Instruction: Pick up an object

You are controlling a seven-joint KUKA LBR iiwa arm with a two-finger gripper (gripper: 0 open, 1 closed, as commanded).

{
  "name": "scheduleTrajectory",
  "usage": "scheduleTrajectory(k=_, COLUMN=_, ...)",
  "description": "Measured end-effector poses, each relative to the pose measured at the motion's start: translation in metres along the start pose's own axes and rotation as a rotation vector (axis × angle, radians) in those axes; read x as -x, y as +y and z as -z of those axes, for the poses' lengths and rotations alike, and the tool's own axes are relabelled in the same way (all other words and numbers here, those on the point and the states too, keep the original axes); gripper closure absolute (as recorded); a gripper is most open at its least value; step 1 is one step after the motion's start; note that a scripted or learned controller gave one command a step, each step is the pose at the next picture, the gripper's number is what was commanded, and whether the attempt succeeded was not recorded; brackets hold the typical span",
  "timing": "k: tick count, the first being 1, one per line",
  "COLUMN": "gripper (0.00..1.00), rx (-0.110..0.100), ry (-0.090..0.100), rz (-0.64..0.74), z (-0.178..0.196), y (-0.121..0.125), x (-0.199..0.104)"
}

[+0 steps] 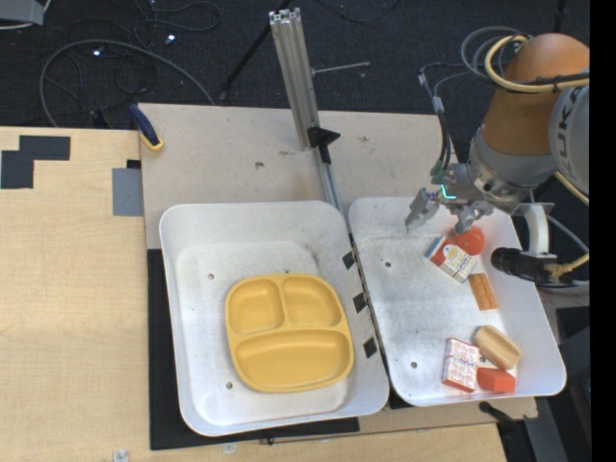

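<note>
The gripper (445, 214) hangs over the far end of the right bin (414, 296), jaws spread open and holding nothing. Both bins rest on a tan desk (231, 152); dark carpet (144, 27) with cables lies beyond. The left bin (192, 258) holds a yellow divided tray (287, 333). A small white-and-orange carton (452, 258) lies just below the jaws, its print unreadable.

A robotics lab: a grey-and-orange industrial arm (529, 114) reaches over a plywood surface (58, 287) bearing two white bins (192, 258), with an aluminium mast (294, 75) and loose cables (115, 46) on dark carpet.
</note>
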State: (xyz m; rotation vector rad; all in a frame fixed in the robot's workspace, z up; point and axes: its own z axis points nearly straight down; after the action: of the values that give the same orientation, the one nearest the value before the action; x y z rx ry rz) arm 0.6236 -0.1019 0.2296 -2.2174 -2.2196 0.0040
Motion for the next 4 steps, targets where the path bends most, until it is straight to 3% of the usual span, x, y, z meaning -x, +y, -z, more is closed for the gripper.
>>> scheduleTrajectory(k=1, gripper=0.0, rx=0.002, ry=0.0, rz=0.0, z=0.001, y=0.0, x=0.0)
scheduleTrajectory(k=4, gripper=0.0, rx=0.004, ry=0.0, rz=-0.003, z=-0.139, y=0.016, x=0.01)
